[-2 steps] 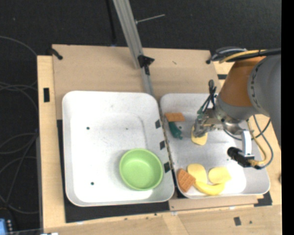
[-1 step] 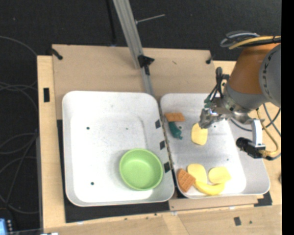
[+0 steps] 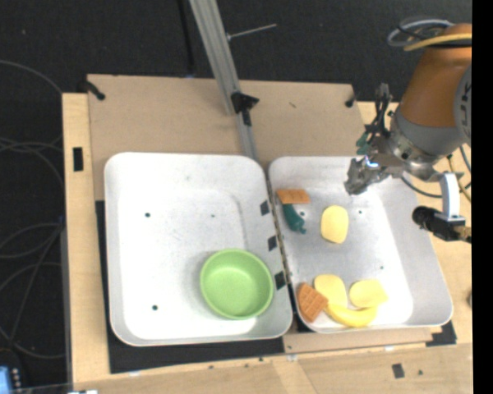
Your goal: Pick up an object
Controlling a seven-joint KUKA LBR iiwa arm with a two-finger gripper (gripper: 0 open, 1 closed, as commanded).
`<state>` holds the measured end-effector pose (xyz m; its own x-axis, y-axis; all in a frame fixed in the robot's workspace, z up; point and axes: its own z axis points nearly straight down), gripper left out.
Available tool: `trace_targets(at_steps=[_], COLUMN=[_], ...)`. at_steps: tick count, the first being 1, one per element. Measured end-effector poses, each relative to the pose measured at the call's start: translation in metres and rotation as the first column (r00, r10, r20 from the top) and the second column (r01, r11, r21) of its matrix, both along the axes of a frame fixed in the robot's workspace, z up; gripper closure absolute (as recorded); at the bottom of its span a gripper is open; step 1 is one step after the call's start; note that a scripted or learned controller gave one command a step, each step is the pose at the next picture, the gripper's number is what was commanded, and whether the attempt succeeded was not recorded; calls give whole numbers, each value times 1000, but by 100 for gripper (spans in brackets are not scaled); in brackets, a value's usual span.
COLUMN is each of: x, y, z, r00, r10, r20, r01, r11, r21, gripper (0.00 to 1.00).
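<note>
My gripper (image 3: 357, 180) hangs over the back of the right bin (image 3: 411, 253), with nothing visible between its fingers. A pale yellow lump (image 3: 334, 224) lies a little in front of it and to its left. Near the bin's left wall sit an orange waffle-like piece (image 3: 293, 196) and a small teal object (image 3: 295, 217). At the front of that bin lie a yellow banana (image 3: 351, 314), two yellow rounded pieces (image 3: 329, 286) (image 3: 367, 292) and another orange waffle piece (image 3: 311, 303). A green bowl (image 3: 237, 282) rests in the left bin (image 3: 160, 220).
A slanted metal pole (image 3: 222, 64) rises behind the bins, ending at a clamp near their shared corner. Black cables lie on the floor at the left. A black fitting (image 3: 431, 218) sticks out at the right bin's right rim.
</note>
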<state>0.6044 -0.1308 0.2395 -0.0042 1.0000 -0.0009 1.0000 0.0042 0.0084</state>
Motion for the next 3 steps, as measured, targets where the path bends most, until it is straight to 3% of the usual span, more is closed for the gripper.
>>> trace_targets(at_steps=[1,3], x=[2,4], y=[-1,91], z=[54,27], r00=[1000,1000], r10=[1,0], r20=[-1,-8], r01=[-1,0], r11=[1000,1000], r21=[0,-1], gripper=[100,100])
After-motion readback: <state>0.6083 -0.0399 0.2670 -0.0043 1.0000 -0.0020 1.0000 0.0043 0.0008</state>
